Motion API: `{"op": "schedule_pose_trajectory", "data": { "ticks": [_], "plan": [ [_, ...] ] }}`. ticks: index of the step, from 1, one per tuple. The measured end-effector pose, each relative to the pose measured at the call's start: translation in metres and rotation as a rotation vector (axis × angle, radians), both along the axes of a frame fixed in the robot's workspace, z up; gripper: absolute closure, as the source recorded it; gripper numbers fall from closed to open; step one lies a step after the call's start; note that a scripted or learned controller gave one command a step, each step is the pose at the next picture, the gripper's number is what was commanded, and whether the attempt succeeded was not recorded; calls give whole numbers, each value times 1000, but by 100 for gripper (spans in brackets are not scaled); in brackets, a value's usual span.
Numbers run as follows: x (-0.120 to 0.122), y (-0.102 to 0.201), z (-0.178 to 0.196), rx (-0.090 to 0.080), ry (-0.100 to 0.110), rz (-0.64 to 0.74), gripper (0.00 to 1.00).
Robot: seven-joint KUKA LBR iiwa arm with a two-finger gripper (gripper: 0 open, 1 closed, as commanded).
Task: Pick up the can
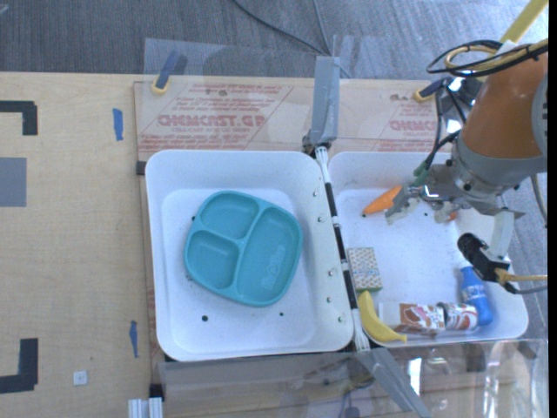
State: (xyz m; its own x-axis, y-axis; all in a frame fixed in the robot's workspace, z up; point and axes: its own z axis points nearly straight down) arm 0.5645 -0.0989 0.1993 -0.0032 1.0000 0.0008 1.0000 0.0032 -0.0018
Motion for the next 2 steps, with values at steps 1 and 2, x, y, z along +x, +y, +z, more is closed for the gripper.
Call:
{"op": "schedule_pose_trajectory", "data": {
  "ticks": [1,2],
  "plan": [
    [-79,-15,-107,-2,-5,166,0],
    [20,-69,-111,-3,-11,194,0]
  ]
}}
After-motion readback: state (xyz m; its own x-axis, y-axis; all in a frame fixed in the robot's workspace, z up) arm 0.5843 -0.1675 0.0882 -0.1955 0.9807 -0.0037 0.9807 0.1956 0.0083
